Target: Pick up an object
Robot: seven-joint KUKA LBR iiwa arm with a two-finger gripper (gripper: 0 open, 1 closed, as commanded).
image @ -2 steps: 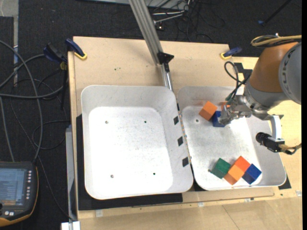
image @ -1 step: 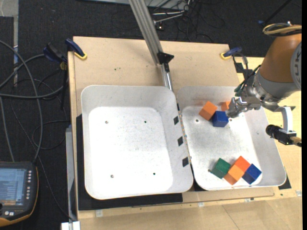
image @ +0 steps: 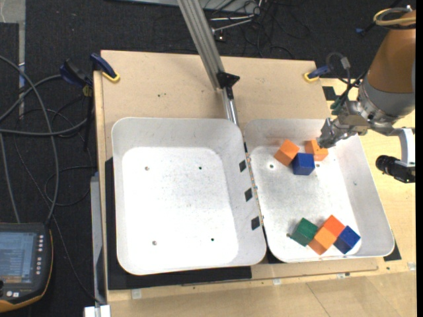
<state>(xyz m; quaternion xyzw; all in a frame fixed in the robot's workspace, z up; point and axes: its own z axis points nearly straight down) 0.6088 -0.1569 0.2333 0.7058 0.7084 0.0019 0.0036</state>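
orange block (image: pixel 316 150) sits near the right bin's (image: pixel 370 197) far edge, touching a blue block (image: pixel 303 164), and we judge it the target since our gripper (image: pixel 328 136) hangs just over it. we cannot tell the gripper's state.

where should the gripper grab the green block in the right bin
Probably grip the green block from above, fingers on its upper-left and lower-right faces, which look bare. Its right side sits against an orange block, so a finger likely won't fit there. It lies in the right bin, near the front rim.
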